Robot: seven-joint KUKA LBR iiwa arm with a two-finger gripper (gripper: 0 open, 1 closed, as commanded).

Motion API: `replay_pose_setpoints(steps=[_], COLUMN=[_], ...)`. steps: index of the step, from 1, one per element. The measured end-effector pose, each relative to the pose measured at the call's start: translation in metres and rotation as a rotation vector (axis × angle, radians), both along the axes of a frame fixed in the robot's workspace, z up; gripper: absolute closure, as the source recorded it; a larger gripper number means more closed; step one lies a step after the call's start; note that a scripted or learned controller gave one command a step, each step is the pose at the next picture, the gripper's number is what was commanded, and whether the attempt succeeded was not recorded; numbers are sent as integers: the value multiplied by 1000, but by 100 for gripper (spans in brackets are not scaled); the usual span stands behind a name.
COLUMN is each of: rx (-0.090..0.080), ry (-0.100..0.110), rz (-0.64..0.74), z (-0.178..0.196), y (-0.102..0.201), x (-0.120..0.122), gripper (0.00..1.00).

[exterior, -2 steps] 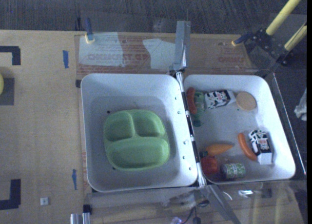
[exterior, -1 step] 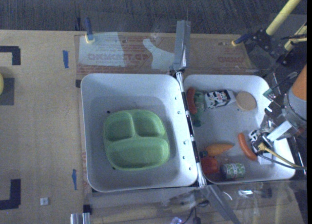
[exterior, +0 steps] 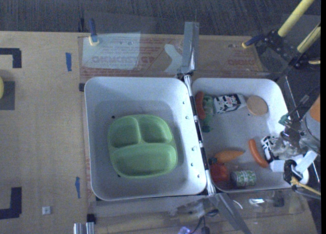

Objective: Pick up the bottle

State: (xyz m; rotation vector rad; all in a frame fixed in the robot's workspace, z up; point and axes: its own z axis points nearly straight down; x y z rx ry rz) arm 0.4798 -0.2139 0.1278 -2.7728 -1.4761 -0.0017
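the bottle (exterior: 226, 103), black and white and lying on its side, is resting inside the right bin (exterior: 239, 84), close to that bin's far wall and a little left of its middle. a red-and-green piece of toy food (exterior: 202, 106) is lying along the right bin's left wall, just beside the bottle. a tan round disc (exterior: 257, 105) is sitting on the bottle's other side, also near the right bin's far wall. an orange carrot (exterior: 229, 154) is lying around the middle of the right bin's near half, and an orange-red sausage (exterior: 257, 153) is lying tilted further toward the right bin's right wall. a red thing (exterior: 219, 172) is filling the right bin's near-left corner, and a green can (exterior: 244, 178) is lying just beside it against the right bin's near wall. the gripper (exterior: 288, 151) is hanging over the right bin's right wall, toward its near end, well apart from the bottle and holding nothing that can be made out; whether it is spread or closed cannot be told from here. a small black-and-white thing (exterior: 267, 146) is sitting between the sausage and the gripper, too unclear to name. the left bin (exterior: 97, 126) is standing against the right bin's left wall, and a green divided plate (exterior: 142, 145) is lying in it.
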Motion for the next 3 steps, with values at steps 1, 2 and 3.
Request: replay_pose_setpoints(steps=[1, 2, 3], rx=[-1, 0, 6], ry=[1, 2, -29], rz=[99, 30, 223], z=[138, 2, -18], y=[14, 29, 11], x=[5, -1, 12], gripper=[100, 100, 100])
